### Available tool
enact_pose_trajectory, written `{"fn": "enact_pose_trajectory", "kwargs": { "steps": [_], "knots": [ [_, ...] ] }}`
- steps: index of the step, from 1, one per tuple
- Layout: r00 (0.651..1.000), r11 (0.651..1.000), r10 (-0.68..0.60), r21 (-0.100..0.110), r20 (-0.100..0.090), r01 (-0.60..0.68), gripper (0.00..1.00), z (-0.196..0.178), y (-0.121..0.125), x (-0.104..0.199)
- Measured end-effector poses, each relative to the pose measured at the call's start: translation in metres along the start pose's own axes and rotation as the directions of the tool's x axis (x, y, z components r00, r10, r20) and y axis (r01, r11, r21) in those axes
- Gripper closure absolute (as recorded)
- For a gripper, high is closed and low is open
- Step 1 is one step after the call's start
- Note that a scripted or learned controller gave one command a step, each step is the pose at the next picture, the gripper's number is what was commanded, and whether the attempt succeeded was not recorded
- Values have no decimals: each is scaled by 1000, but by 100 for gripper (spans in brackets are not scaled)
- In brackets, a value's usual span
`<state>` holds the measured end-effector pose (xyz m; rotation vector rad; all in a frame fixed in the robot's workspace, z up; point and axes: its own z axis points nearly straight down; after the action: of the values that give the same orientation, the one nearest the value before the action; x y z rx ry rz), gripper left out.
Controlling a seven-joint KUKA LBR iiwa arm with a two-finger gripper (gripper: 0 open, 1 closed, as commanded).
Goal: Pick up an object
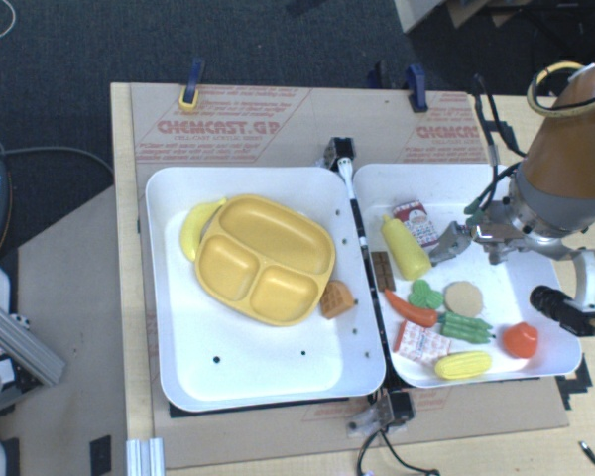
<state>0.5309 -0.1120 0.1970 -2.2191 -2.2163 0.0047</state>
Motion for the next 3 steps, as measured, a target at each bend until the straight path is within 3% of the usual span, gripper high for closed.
{"fn": "enact_pose_trajectory", "kwargs": {
  "steps": [1, 2, 3],
  "knots": [
    [1000, 1000, -1, 0, -1, 1, 0, 47, 5, 7],
    [1000, 1000, 0, 3, -1, 0, 0, 102, -6, 10],
    [1000, 1000, -1, -7, 1, 1, 0, 111, -5, 11]
  ]
}}
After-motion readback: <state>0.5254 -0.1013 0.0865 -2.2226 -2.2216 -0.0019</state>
